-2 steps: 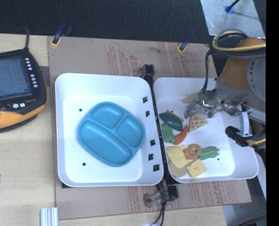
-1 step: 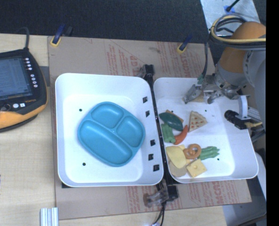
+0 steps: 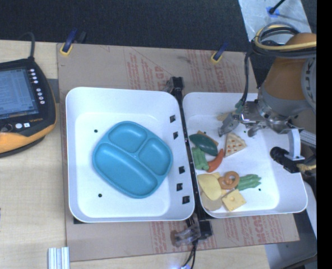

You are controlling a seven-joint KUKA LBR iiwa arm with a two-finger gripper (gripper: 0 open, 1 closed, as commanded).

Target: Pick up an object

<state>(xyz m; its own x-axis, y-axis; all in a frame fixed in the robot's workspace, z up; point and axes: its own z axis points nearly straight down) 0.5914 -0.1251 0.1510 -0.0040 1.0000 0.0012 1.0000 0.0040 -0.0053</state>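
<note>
- Nearest the camera, well below my jaws (image 3: 237, 122) and toward the front wall of the right bin (image 3: 278, 203), lie a yellow cheese-like wedge (image 3: 234, 200) and a paler yellow piece (image 3: 209, 185). They look like light, hard plastic play food: stiff, smooth, likely to skate out of a pinch unless I close across their flat sides.
- Just behind them, an orange ring (image 3: 231, 179) rests against a green leafy piece (image 3: 248, 180). The ring is thin and lies flat, so I judge it awkward to grip.
- Closer to me, down and to the left of my jaws, sit a red chilli shape (image 3: 216, 161) and a dark green pepper (image 3: 204, 143), touching each other. Both are rounded and probably slippery.
- Just below my jaws lies a triangular cracker slice (image 3: 234, 144), flat and light. It is the likeliest target; I would take it across its two long edges.
- My jaws hang low over the rear part of the right bin, fingers spread apart and gripping nothing.
- My wrist tilts in from the right, the orange band above it.
- Far to my left, in the other bin (image 3: 82, 102), a blue divided plate (image 3: 133, 158) sits well apart.
</note>
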